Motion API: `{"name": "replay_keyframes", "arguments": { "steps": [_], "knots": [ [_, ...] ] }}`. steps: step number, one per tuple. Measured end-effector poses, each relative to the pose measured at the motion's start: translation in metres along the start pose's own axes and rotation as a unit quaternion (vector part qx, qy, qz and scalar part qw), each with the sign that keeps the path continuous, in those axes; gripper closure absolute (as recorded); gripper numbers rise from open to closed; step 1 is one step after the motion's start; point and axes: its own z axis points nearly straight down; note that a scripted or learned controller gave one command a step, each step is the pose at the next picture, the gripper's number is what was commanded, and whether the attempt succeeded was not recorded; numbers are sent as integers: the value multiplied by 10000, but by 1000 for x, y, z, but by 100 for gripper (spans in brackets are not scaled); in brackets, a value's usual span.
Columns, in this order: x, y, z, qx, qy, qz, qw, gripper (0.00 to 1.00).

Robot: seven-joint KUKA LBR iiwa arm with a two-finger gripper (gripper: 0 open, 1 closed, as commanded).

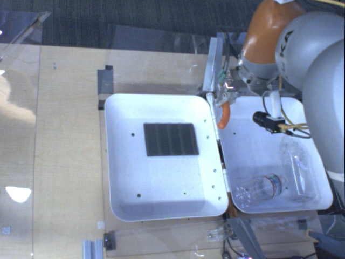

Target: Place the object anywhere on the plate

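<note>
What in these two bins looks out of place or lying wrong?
Two clear bottles lie on their sides in the right bin, not upright. A small orange thing hangs at the pincer over the edge between the bins. The dark plate lies flat in the left bin.

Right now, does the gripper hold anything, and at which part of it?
It seems so. An orange object hangs from the gripper, caught by its top end, at the edge between the two bins. The grip itself is small and blurred.
</note>
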Motion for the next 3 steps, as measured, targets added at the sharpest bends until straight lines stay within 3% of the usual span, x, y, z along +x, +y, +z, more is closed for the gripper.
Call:
{"name": "replay_keyframes", "arguments": {
  "steps": [1,2,3],
  "knots": [
    [50,8,-111,-19,5,-481,9988,100],
    [117,-105,-156,-9,14,-126,9999,100],
    [194,-91,-97,16,14,-274,9996,100]
  ]
}}
